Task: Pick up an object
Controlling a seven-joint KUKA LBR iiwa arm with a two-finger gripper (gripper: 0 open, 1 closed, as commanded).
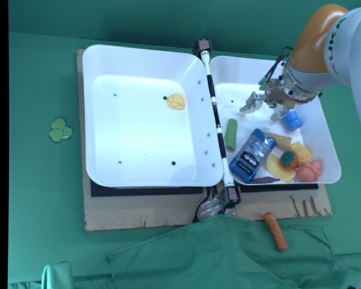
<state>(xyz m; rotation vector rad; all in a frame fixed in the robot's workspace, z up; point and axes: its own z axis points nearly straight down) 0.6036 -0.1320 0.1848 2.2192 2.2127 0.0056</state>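
A small blue cup (292, 120) sits in the right white bin (328, 155), near its far right side, and seems the likeliest thing to be picked up. The pincer (269, 101) hangs just above and to the left of it, over the bin's bare upper floor. Nothing can be seen between its fingers; how wide they stand cannot be told from this angle.

Nearer the front of the same bin lie a green stick (231, 133), a dark blue packet (252, 155), a yellow slice (279, 170), a red-and-green toy fruit (289, 159), a ridged yellow piece (301, 152) and an orange lump (309, 171), crowded together, some touching. The left white bin (102, 71) carries a small yellow piece (175, 102). On the green table, a green leaf shape (60, 130) lies well to the left, and an orange sausage (275, 231) lies in front of the bins.

The step appears to be the approach: the arm is over the right bin with nothing lifted yet. Next it likely must settle over one item, lower, and close on it without nudging neighbours.
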